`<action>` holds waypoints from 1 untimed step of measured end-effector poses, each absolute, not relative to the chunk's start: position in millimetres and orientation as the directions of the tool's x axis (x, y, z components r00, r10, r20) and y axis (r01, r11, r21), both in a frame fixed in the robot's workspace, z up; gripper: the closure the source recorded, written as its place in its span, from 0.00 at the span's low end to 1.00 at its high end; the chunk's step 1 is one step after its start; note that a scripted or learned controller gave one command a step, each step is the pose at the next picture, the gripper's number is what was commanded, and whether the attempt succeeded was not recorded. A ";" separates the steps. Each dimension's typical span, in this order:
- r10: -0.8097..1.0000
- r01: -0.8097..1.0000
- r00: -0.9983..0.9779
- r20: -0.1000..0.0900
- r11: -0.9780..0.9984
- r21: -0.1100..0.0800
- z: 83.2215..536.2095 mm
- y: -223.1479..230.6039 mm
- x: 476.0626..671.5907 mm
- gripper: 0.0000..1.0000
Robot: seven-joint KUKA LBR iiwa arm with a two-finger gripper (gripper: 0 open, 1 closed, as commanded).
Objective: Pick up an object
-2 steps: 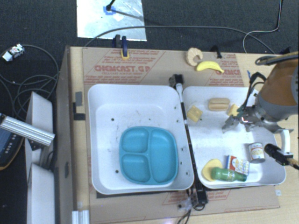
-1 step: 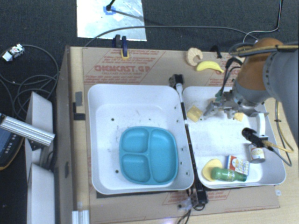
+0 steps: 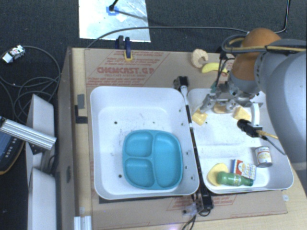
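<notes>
- I see my claw (image 3: pixel 217 104) low in the right bin (image 3: pixel 288 178), near its top edge. I cannot tell what it has hold of.
- I think it sits there to grab a yellow piece (image 3: pixel 199 117) close by.
- The right bin also has a green bottle (image 3: pixel 233 178), a small box (image 3: pixel 243 169) and a can (image 3: pixel 263 156).
- The left bin (image 3: pixel 103 128) has a blue tray (image 3: pixel 152 158).

Dark grey carpet (image 3: pixel 38 13) covering floor around bench. Shiny silver sheet (image 3: pixel 114 12) lying on carpet beyond bench, catching light. Black cables (image 3: pixel 29 75) looping across floor at left. Brown cardboard sheet (image 3: pixel 125 67) with red print covering bench top (image 3: pixel 67 128). White panels (image 3: pixel 41 128) and metal rail (image 3: pixel 26 132) sitting at left edge.
</notes>
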State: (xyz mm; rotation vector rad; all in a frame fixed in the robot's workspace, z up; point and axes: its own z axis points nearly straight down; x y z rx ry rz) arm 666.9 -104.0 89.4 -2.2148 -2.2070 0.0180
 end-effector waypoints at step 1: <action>1.000 1.000 0.002 0.003 -0.002 -0.017 92.5 -119.6 665.5 0.00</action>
